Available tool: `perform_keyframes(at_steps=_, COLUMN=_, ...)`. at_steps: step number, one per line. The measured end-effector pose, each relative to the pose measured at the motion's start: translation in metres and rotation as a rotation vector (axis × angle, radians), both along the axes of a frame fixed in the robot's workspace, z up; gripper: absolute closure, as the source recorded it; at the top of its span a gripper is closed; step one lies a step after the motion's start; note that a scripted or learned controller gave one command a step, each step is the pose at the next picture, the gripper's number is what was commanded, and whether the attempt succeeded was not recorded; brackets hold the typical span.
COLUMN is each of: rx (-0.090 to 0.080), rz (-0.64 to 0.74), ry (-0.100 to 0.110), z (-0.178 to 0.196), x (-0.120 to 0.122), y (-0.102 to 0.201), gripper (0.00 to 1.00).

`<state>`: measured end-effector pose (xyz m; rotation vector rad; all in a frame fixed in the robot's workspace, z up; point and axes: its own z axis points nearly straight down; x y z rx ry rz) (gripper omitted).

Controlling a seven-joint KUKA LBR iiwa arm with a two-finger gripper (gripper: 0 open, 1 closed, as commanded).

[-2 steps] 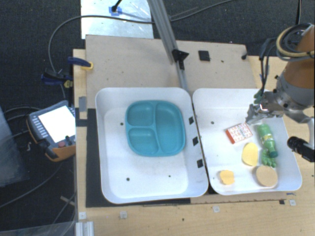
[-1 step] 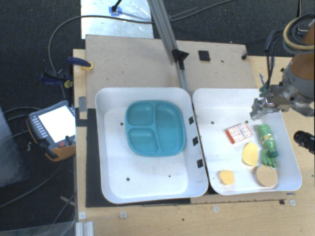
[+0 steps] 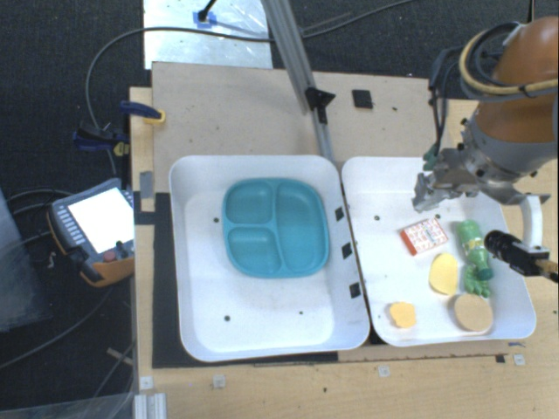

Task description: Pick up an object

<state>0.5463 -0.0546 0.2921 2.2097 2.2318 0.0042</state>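
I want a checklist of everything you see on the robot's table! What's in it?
Surface: brown bench bearing two white bins, left bin and right bin.
Job's things: in the right bin, red-and-white box, green item, yellow piece, small orange piece, round tan piece.
Clutter: teal divided plate in the left bin.
Grippers: gripper over the right bin, above the box.
Cables: black cables on the floor.
Surroundings: handheld screen unit at left.

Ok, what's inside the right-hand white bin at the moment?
The right bin holds a red-and-white packet, a green item, a yellow piece, a small orange piece and a tan round piece. The gripper and arm cover the far right corner.
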Motion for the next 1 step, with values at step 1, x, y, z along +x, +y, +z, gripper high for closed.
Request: perform_keyframes(at_steps=1, rx=0.0, rz=-0.001, ry=0.002, z=-0.0126, x=0.0047, y=0.0416, gripper=1.0)
